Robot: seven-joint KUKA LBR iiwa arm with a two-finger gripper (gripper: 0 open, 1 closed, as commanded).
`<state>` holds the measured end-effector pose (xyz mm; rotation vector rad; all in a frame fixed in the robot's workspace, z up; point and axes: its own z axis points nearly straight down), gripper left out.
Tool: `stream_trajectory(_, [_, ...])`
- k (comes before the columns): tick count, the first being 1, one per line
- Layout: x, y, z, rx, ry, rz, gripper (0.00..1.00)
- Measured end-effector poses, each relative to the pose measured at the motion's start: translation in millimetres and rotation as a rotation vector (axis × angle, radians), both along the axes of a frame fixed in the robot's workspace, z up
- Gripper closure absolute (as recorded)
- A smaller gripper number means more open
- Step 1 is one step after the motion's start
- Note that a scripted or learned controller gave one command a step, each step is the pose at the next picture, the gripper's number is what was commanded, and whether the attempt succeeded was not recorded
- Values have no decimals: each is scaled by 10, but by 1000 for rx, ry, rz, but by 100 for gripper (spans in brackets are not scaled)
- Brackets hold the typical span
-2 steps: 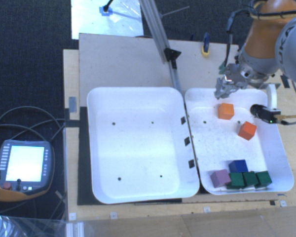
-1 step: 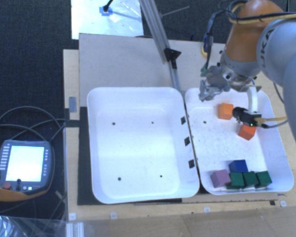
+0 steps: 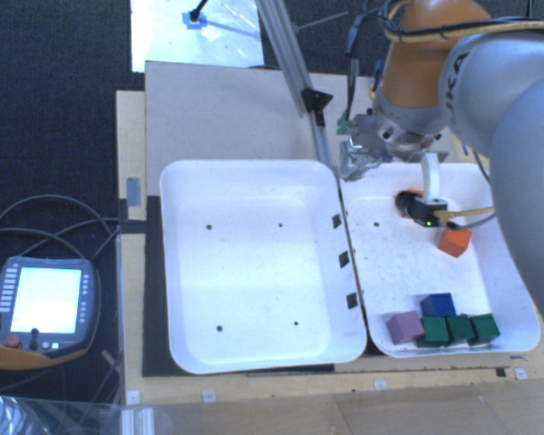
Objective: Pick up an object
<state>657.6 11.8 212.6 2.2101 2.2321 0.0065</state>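
Note:
The right white bin (image 3: 526, 329) holds several small blocks. An orange block (image 3: 454, 241) lies near its right side. Along the front edge sit a blue block (image 3: 438, 304), a pale purple block (image 3: 403, 326) and three green blocks (image 3: 458, 330) in a row. My gripper (image 3: 354, 159) hangs over the bin's back left corner, beside the wall shared with the left bin, well apart from every block. I see nothing in it.
The left white bin (image 3: 177, 243) stands beside the right one. A slanted metal pole (image 3: 286, 43) comes down to the bench just behind the gripper. A teach pendant (image 3: 41, 311) with cables lies on the floor at the left.

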Motion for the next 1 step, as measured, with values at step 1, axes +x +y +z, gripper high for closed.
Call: stream_trajectory(1, [1,544,146,1,0,1,100])
